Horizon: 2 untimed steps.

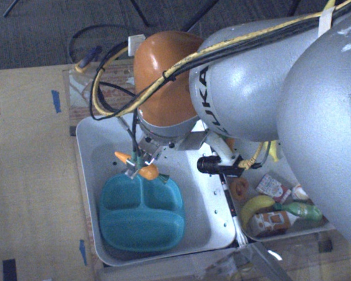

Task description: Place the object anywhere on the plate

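Between my fingertips, at the top edge of the teal plate [141, 214], sits the small orange carrot-like object [142, 169] — one orange end pokes out up and to the left, the fatter end with a bit of green lies lower right, so its long axis runs slantwise across my grip; my gripper [139, 164] looks pinched on its middle, though the fingers are small and partly shaded by my wrist. From the object, the plate lies directly below, its three compartments open and bare; the nearest is the upper left one, just under my fingertips. By my judgement the release needs only a short move toward the plate's centre. Around it stands the left bin [199, 231]; the right bin [304, 228] holds a banana [256, 205] and other packets.
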Motion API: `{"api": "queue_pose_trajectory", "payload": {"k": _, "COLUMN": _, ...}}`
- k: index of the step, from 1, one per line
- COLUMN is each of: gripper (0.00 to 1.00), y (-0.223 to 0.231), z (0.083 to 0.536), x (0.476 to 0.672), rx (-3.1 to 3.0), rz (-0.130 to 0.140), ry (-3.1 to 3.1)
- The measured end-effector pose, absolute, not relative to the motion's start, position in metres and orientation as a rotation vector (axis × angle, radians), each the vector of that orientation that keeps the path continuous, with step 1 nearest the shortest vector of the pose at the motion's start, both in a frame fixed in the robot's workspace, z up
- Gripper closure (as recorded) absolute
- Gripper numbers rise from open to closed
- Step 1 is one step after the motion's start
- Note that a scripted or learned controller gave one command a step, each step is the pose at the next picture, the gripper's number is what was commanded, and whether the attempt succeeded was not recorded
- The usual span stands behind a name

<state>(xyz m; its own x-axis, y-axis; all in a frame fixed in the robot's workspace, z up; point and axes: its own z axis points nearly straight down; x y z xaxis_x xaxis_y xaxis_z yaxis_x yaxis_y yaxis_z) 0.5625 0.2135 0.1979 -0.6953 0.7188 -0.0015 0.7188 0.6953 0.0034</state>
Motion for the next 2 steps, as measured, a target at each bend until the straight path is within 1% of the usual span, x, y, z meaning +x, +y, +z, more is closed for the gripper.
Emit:
{"api": "queue_pose_trajectory", "payload": {"k": 1, "gripper": 0.00, "y": 0.213, "z": 0.198, "x": 0.563, "rx": 1.227, "rz": 0.004, "ry": 2.889}}
{"api": "queue_pose_trajectory", "payload": {"k": 2, "gripper": 0.00, "y": 0.200, "z": 0.128, "x": 0.551, "rx": 1.354, "rz": 0.002, "ry": 2.834}}
